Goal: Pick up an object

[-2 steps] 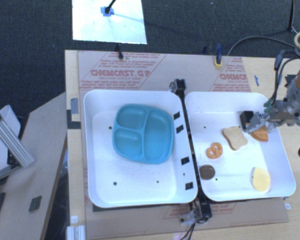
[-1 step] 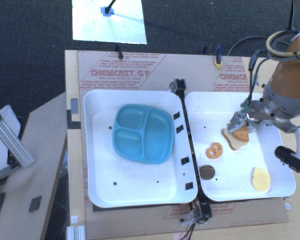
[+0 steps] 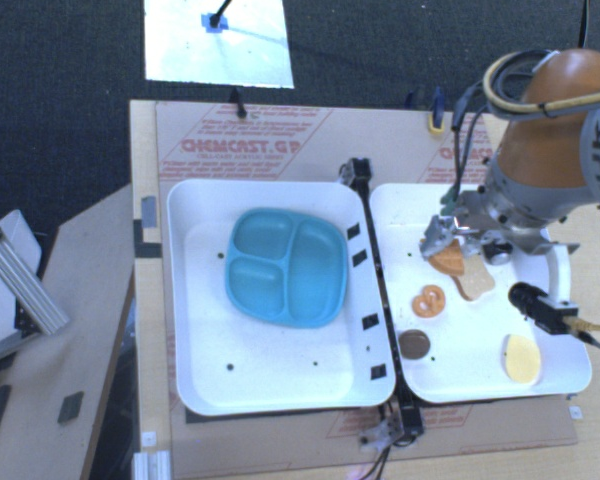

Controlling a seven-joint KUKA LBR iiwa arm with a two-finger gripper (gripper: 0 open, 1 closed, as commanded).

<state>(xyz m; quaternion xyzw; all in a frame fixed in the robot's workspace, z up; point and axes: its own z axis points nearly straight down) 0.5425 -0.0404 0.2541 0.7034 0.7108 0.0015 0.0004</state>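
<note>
My gripper (image 3: 442, 236) was down in the right bin (image 3: 480, 383), low over an orange wedge-shaped piece (image 3: 447, 260) that lay against a tan slice of toy bread (image 3: 475, 282). From above I could not tell how far my hand was spread, or whether it had anything — the wrist hid the tips, so I claim no hold.

The orange piece sat just under my hand, touching the bread slice on its right. Nearer the front lay a pretzel (image 3: 429, 301), a round brown disc (image 3: 414, 345) and a pale yellow piece (image 3: 522, 358), each well apart from the others. The left bin (image 3: 195, 368) held a blue divided plate (image 3: 285, 267).

To do this step well, I judged I should centre on one object alone — the orange wedge — and close across its narrow side, so the bread was not pinched along with it. I would press down close to the bin floor before closing, since these pieces lie flat, and then lift straight up, slowly.
</note>
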